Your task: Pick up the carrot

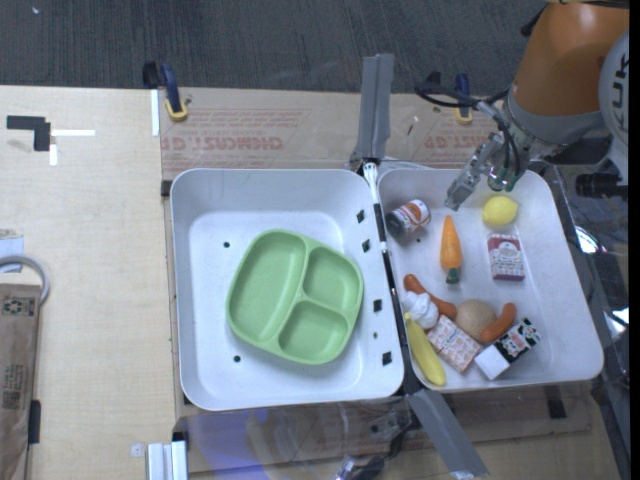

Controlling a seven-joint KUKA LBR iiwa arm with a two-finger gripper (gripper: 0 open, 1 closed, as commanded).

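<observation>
Bins (190,298): smooth white plastic, faint sheen; divided plate (295,296): matt green plastic; carrot (451,245): smooth orange plastic; bench (80,268): pale matt wood; gripper (482,175): dull grey metal.

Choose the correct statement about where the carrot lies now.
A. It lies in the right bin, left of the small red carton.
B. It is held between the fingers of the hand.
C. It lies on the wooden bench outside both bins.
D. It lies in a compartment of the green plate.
A: the carrot lies on the floor of the right bin, with the small red carton to its right.
</observation>
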